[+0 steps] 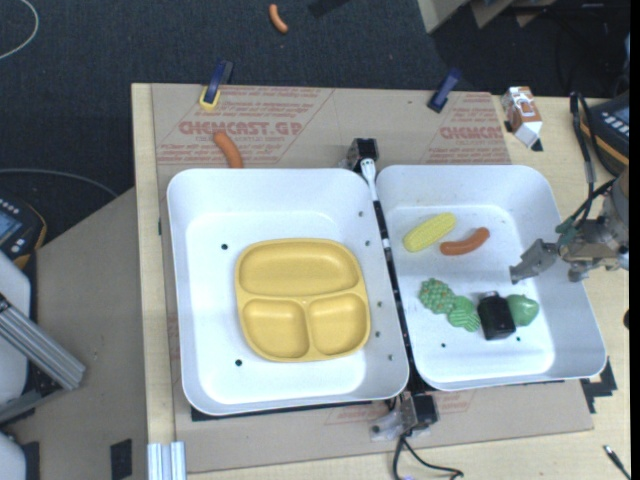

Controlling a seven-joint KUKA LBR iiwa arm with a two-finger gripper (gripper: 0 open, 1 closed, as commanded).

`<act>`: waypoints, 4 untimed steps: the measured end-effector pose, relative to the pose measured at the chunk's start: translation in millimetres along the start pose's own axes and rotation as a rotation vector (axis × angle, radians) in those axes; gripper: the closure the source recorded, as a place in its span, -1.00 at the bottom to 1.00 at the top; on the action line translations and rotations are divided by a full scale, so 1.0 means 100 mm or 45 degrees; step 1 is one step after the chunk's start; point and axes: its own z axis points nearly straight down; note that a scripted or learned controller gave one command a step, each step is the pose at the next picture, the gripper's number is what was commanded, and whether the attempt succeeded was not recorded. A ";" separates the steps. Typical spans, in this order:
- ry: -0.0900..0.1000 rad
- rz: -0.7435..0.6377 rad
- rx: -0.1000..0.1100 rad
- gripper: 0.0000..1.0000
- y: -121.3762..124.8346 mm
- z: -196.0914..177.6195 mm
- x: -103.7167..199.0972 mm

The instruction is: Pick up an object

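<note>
The right bin (560,208) holds a yellow corn cob (430,231), an orange-red sausage (466,241), a bumpy green vegetable (447,303), a black block (495,317) and a green pepper (524,310) touching the block. My gripper (553,268) hovers over the right side of this bin, just above and right of the pepper and block. Its fingers look spread open with nothing between them. The sausage lies up and to the left of the gripper.
The left bin (200,218) holds a yellow divided plate (300,298). An orange sausage (229,149) lies on the cardboard behind that bin, and another (278,17) on the dark floor. Blue clamps (215,83) and a small box (522,113) sit along the back edge.
</note>
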 end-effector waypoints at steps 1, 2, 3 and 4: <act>-0.004 -0.004 -0.014 -1.00 0.03 -0.05 0.00; 0.001 -0.005 -0.005 -1.00 0.00 0.43 0.10; -0.005 -0.002 -0.014 -1.00 -0.07 0.88 0.12; -0.009 -0.004 -0.021 -1.00 -0.06 1.04 0.11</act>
